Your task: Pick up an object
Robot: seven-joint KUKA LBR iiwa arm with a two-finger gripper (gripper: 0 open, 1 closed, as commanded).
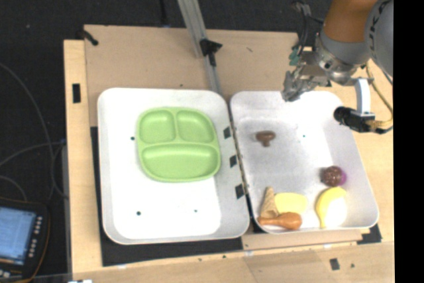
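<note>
Over the right bin's (344, 142) far edge the gripper (292, 91) hangs with nothing between its fingers, the small brown object (265, 138) lying nearest, below and slightly leftward on the floor.

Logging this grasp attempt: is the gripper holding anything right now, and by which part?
Nothing is visibly held; the gripper hangs over the right bin's far edge.
</note>
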